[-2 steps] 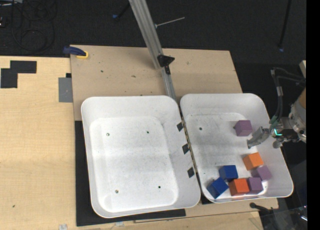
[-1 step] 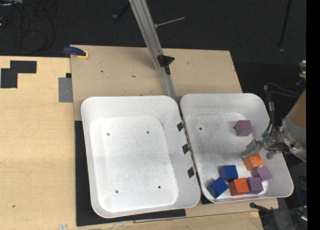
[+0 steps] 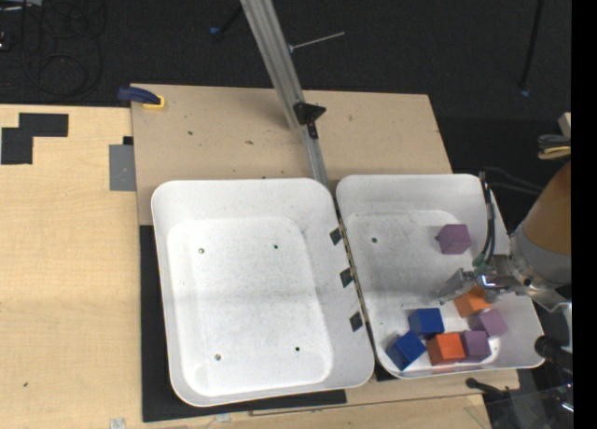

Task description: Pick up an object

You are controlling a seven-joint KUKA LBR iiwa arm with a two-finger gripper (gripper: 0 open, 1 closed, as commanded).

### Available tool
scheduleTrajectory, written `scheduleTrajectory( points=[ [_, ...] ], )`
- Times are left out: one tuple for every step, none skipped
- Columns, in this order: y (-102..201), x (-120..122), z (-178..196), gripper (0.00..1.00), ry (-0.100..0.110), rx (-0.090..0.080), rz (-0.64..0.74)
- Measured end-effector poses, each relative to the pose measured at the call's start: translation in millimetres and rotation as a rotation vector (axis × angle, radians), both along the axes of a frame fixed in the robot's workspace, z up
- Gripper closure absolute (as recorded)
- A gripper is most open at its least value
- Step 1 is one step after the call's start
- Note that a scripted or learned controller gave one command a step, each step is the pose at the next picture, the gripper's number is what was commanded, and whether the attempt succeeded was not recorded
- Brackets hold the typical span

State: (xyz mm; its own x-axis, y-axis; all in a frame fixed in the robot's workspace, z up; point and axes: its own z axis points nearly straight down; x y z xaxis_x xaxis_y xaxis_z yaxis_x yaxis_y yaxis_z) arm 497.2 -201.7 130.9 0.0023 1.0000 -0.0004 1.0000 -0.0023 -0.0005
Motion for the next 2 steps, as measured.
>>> scheduleTrajectory(
  points=[
    [-1.9, 0.7, -16.1, 0.0, -0.004, -0.002, -0.003],
    [-1.4, -1.0, -10.0, 1.0, 0.003, 0.002, -0.011]
  ],
)
